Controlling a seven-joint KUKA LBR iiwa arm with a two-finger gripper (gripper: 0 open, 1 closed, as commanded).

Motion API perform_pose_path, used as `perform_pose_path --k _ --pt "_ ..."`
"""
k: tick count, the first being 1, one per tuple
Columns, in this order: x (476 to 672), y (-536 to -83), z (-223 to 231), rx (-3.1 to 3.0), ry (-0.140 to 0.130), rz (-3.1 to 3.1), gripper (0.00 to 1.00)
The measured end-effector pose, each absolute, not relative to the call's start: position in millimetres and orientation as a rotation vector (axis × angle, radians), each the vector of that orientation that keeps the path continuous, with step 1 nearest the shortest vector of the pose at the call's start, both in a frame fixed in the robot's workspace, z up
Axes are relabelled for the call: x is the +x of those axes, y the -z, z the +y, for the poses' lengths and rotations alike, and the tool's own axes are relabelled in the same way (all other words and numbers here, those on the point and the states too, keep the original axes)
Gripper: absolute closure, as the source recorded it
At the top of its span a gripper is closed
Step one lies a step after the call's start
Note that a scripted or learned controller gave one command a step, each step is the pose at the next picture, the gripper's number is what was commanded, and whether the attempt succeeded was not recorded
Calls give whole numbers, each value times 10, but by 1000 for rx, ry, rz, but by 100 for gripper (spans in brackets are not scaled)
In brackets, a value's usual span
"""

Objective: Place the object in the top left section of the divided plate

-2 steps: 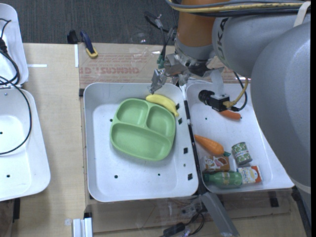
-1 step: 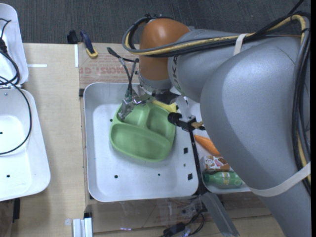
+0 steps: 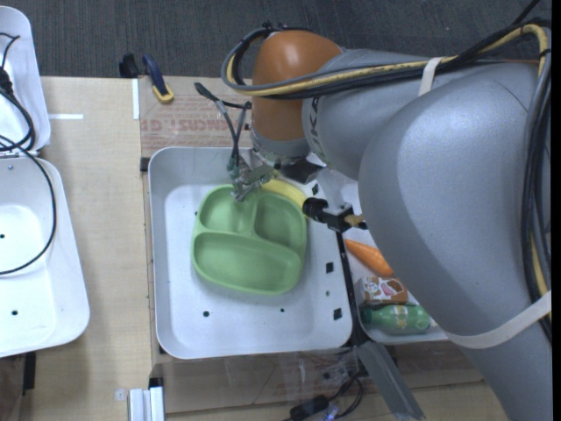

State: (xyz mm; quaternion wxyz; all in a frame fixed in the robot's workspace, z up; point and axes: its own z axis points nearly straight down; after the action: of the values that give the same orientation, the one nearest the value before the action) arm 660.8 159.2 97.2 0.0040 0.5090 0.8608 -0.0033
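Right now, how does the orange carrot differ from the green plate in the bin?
The carrot is orange, slim and tapered; the divided plate is green, broad and split into sections. The plate lies in the left bin, under the gripper; the carrot lies in the right bin, beside the arm. Both look like plastic toy kitchenware.

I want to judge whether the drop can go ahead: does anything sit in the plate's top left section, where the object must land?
Nothing visible lies in the green divided plastic plate; its sections look bare. The hand hovers at the plate's upper rim beside the top left section. A yellow banana-like object lies under the wrist at the plate's upper right edge.
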Motion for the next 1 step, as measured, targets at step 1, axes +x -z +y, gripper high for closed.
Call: perform_pose_path --k 1 --pt "6554 -1032 1258 857 2 3022 100"
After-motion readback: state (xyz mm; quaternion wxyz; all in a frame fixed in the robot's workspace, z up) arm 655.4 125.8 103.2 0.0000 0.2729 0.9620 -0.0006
